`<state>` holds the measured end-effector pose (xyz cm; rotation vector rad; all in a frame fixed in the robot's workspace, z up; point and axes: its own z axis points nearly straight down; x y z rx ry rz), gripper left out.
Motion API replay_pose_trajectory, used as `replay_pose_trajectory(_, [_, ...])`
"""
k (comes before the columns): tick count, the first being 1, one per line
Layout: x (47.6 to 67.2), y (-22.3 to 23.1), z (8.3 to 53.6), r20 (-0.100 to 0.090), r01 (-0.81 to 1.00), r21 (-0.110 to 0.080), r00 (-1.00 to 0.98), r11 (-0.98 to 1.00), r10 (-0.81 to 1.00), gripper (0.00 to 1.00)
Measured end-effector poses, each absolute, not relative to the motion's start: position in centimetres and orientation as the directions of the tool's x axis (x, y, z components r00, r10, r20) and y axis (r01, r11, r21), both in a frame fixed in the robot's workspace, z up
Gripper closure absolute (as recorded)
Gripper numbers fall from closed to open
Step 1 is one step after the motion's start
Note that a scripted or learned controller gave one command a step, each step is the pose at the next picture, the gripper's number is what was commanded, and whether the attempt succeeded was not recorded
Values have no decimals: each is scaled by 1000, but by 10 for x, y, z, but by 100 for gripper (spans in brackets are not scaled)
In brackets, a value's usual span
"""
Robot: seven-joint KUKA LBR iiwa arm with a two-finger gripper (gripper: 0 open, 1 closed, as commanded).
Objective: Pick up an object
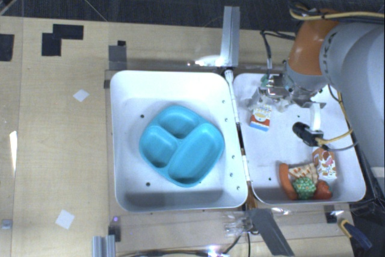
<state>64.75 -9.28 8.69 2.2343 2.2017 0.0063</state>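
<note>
right white bin [355, 189]: small carton [260, 118] just below the pincer [269, 95]; its grip state unclear.

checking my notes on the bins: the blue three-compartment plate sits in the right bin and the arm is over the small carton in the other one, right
Not quite. The camera view shows the blue three-compartment plate in the left bin, not the right. The arm's gripper is over the small carton in the right bin.

The rounded, glossy grey arm [355, 63] wears an orange band [308, 45] above its wrist; black and yellow cables [319, 14] loop beside it, and the metallic end effector [272, 93] is silvery.
</note>
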Motion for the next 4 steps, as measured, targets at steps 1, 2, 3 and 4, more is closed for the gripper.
replay_pose_trajectory(1, [650,-93,100,-1,1000,13,14,-14,1000,100])
replay_pose_trajectory(2, [627,-18,186,0,998,6,-55,55,998,100])
replay_pose_trajectory(3, [651,26,295,1,992,6,126,-126,992,100])
replay_pose_trajectory(4, [583,70,184,1,996,2,-94,94,996,100])
